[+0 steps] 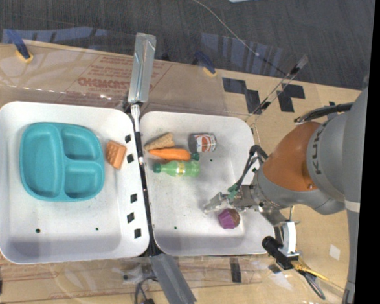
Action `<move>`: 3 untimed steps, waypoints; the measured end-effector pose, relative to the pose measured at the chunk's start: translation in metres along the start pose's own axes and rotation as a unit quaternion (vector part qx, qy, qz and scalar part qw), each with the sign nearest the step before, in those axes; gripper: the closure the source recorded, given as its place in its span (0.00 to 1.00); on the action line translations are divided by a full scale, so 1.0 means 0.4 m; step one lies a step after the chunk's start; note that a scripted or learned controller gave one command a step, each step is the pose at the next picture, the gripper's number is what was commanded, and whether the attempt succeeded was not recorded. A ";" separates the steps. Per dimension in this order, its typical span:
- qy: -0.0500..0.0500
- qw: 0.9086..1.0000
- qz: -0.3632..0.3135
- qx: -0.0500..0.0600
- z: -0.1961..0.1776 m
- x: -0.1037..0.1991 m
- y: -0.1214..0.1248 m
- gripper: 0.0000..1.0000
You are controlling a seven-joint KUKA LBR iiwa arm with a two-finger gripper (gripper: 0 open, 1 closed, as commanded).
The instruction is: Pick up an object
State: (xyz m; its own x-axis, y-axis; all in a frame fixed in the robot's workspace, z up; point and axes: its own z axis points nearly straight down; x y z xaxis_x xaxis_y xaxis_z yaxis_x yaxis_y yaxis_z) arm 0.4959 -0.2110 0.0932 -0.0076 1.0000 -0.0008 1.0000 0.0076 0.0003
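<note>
My gripper (217,202) hangs low over the right bin (171,234), near its right side, with the grey and orange arm (299,169) reaching in from the right. A small purple object (229,218) lies on the bin floor just below and to the right of the gripper, close to it or touching it. Farther left in the same bin lie an orange carrot (170,154), a green bottle (177,169) on its side, a tan wedge (159,140) and a small red and silver can (203,142).
The left bin (61,236) holds a teal divided plate (62,161) and a small orange block (116,154) by its right wall. A ridge (138,190) separates the two bins. A cable (248,168) runs down beside the wrist.
</note>
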 end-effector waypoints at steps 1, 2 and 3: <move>0.000 1.000 -0.002 -0.001 -0.026 -0.001 0.003 1.00; 0.003 1.000 -0.005 0.002 0.006 0.233 0.126 1.00; 0.002 1.000 -0.001 0.002 0.005 0.297 0.221 1.00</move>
State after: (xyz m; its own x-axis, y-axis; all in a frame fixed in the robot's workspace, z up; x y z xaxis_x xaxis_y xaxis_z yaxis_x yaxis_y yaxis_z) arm 0.5833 -0.0916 0.0912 -0.0093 1.0000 0.0024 1.0000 0.0093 -0.0034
